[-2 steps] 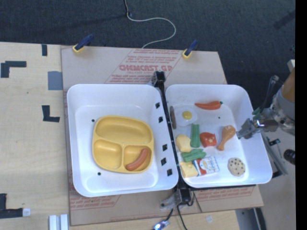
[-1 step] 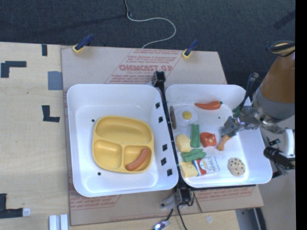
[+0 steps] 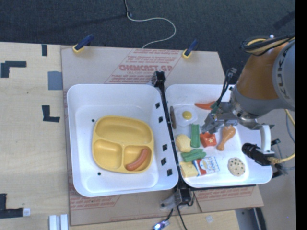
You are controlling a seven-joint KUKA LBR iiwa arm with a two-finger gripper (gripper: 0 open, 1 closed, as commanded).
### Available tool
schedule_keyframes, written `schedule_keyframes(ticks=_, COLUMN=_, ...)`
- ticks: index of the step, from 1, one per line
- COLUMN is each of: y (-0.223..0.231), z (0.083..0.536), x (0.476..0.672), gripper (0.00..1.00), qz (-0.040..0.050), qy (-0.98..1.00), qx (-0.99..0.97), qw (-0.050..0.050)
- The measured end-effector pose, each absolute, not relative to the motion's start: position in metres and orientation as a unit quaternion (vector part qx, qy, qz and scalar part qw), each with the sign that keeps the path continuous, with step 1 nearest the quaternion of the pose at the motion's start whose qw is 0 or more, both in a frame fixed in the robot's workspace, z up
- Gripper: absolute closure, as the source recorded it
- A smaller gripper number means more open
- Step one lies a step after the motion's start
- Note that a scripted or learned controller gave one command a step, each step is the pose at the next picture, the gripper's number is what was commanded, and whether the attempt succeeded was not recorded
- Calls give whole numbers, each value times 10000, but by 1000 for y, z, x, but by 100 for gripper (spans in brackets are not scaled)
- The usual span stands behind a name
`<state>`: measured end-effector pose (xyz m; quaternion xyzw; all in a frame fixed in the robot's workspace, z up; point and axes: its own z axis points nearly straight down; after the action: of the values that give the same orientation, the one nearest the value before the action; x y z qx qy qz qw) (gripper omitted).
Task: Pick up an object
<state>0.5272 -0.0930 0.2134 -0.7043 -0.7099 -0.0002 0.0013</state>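
Note:
The right bin (image 3: pixel 249 178) holds several toy foods. Among them are a fried egg (image 3: pixel 186 114), an orange-red carrot (image 3: pixel 205 105), a green stick (image 3: pixel 194 135), a red block (image 3: pixel 208 139) and a tan drumstick (image 3: pixel 226 136). Nearer the front lie a yellow lump (image 3: pixel 183 143), a green pod (image 3: pixel 193 154), a small carton (image 3: pixel 207 165) and a cookie (image 3: pixel 236 166). My gripper (image 3: pixel 211 126) hangs low in this bin, just above the red block, between the green stick and the drumstick. Nothing visibly sits in its grasp.
The left bin (image 3: pixel 79 128) holds a yellow divided plate (image 3: pixel 115 133) with a toy sausage (image 3: pixel 137 160) in its front right section. A black divider (image 3: pixel 165 123) separates the bins. The grey and orange arm (image 3: pixel 261 85) covers the right bin's far right corner.

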Motion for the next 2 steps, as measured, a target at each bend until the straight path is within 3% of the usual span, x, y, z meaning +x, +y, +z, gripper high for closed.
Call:
schedule_keyframes(ticks=1, y=-35, z=216, x=545, gripper=100, qz=-2, qy=-7100, qx=-7042, qw=10)
schedule_keyframes(ticks=2, y=-19, z=233, x=560, gripper=100, qz=-2, qy=-7085, qx=-7057, qw=1)
